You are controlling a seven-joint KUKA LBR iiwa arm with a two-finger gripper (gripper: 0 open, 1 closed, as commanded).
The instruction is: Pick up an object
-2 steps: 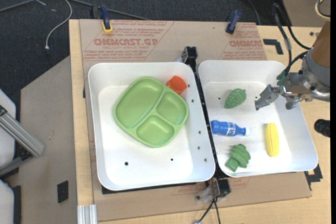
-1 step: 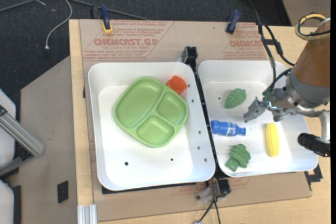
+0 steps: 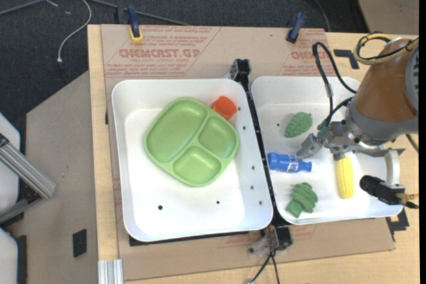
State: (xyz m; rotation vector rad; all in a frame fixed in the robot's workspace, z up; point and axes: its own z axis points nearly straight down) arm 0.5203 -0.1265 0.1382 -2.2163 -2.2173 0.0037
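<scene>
Over in the right bin (image 3: 373,213), the gripper (image 3: 311,145) is hung just above-right of the blue bottle (image 3: 289,162), which is laid roughly left-right; finger spread can't really be told.

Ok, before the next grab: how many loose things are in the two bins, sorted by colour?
Green: 3 (divided plate, leafy toy, second leafy toy)
Orange: 1 (small orange piece)
Blue: 1 (blue bottle)
Yellow: 1 (corn cob)
Total: 6
</scene>
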